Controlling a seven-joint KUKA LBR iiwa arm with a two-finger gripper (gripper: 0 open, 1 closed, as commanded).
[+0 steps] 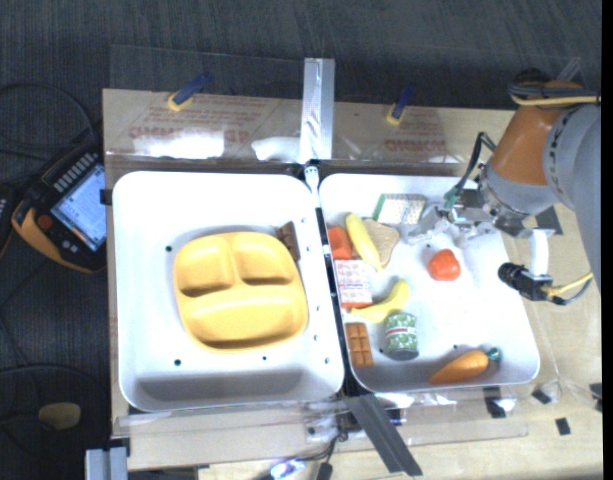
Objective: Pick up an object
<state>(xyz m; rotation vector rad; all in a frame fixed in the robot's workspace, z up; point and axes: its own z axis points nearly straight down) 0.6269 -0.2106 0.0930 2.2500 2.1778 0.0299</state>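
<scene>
End effector (pixel 448 220) hovers low in the right bin (pixel 506 363), empty, fingers seemingly spread, just above the small red object (pixel 443 264), which sits near a yellow banana (pixel 363 238), so a slanted descent could nudge it aside.

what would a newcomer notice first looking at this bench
Probably the big yellow divided tray in the left bin. Next, the bright toy food scattered in the right bin: a carrot near its front edge and a small red piece just below the end effector.
</scene>
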